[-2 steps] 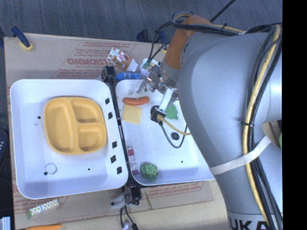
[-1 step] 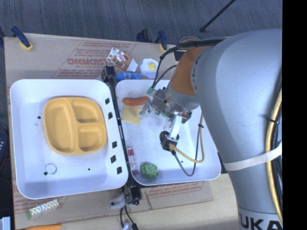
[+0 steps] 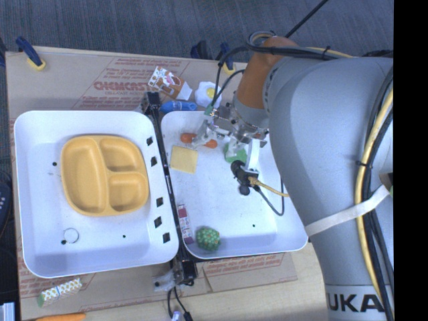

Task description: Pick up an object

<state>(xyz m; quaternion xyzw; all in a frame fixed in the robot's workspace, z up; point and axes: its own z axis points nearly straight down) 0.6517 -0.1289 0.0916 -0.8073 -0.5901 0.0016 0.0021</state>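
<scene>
My gripper [image 3: 221,134] is low over the far end of the right bin [image 3: 267,236], under the grey arm with its orange band. Small orange pieces [image 3: 188,138] lie just to its left, and another orange piece [image 3: 211,143] sits right at its tip. A green item [image 3: 234,155] lies partly under the gripper's near side. A yellow square block [image 3: 184,159] rests left of the gripper, apart from it. At the bin's near left are a green bumpy ball [image 3: 207,238] and a small red and purple stick [image 3: 183,219].
The left bin [image 3: 33,246] holds a yellow divided plate [image 3: 103,174]. Packets and a blue item [image 3: 177,105] lie on the cardboard beyond the bins. A black cable plug [image 3: 242,177] hangs from the wrist over the right bin's middle.
</scene>
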